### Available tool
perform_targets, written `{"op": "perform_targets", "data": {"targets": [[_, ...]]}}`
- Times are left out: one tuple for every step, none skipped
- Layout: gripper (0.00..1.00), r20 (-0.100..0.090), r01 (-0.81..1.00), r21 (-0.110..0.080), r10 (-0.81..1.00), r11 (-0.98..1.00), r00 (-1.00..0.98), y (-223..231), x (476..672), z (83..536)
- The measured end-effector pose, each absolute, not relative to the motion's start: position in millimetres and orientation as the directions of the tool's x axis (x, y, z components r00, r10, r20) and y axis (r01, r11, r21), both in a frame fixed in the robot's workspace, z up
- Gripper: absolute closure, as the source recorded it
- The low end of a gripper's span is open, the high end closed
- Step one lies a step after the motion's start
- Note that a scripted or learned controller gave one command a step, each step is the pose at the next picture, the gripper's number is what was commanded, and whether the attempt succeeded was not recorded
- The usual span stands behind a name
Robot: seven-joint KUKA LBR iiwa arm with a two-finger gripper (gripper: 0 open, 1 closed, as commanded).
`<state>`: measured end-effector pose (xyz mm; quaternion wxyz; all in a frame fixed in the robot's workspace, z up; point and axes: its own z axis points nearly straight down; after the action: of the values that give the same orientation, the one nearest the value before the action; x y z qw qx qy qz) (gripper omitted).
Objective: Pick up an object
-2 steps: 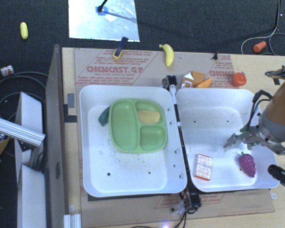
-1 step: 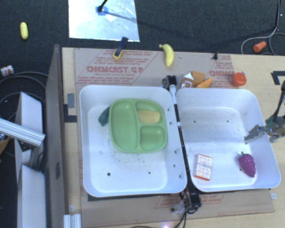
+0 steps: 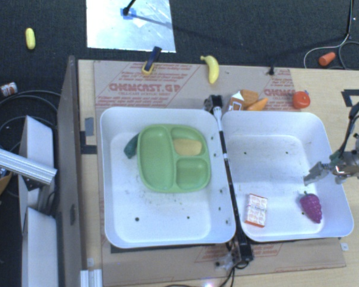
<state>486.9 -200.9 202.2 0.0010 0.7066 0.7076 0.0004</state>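
The right bin (image 3: 275, 130) holds a bunch of purple grapes (image 3: 311, 207) near its right front corner and a small red-and-white box (image 3: 256, 210) at its front left. My gripper (image 3: 326, 171) hangs over the right side of this bin, just above and behind the grapes, with nothing seen in it. In the left bin (image 3: 122, 220) a green divided plate (image 3: 170, 160) carries a yellow piece (image 3: 188, 146) in its back right compartment. A dark green piece (image 3: 131, 146) lies against the plate's left edge.
Behind the bins on the cardboard lie a yellow banana (image 3: 212, 69), orange food pieces (image 3: 249, 100) and a red tomato (image 3: 300, 99). A black divider strip (image 3: 222, 154) runs between the bins. Cables trail at the far right.
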Motion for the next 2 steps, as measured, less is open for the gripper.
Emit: {"op": "perform_targets", "data": {"targets": [[0.00, 0.001, 1.000, -0.004, 1.000, 0.000, 0.000, -206, 485.5, 136], [0.00, 0.001, 1.000, -0.001, 1.000, 0.001, -0.001, -206, 486.1, 90]]}}
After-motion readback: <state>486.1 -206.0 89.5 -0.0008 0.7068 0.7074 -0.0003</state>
